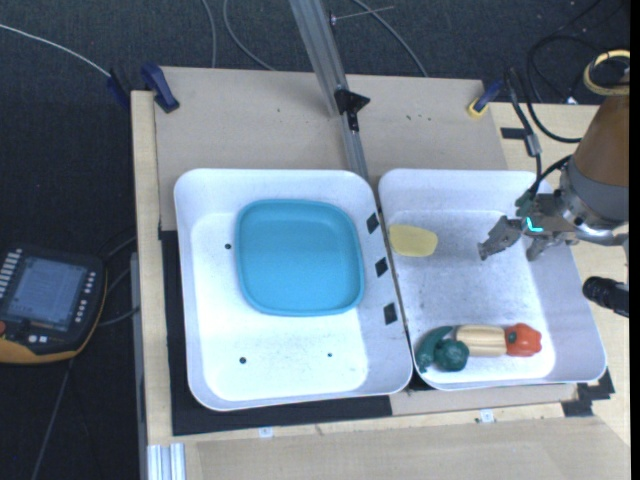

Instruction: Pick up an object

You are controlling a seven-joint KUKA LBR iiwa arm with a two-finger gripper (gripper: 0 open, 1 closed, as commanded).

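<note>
Three candidates are lying in the right bin (560, 268): a pale yellow piece (413, 240) near the bin's left wall, and along the near wall a row of a green object (443, 352), a tan cylinder (481, 340) and a red piece (523, 340) that seem to be touching end to end. The gripper (516, 240) is hovering over the bin's upper right area with its fingers spread apart and nothing between them, well apart from every item. The main risk is sitting in that near row: the pieces are crowding the wall, so a descending finger is likely to be landing on the rim or a neighbour and pushing the target aside instead of straddling it. The yellow piece looks flat, though the view is too coarse to be sure, and fingers could be closing above it. The blue tray (300, 256) in the left bin (205, 298) is lying out of the way.
</note>
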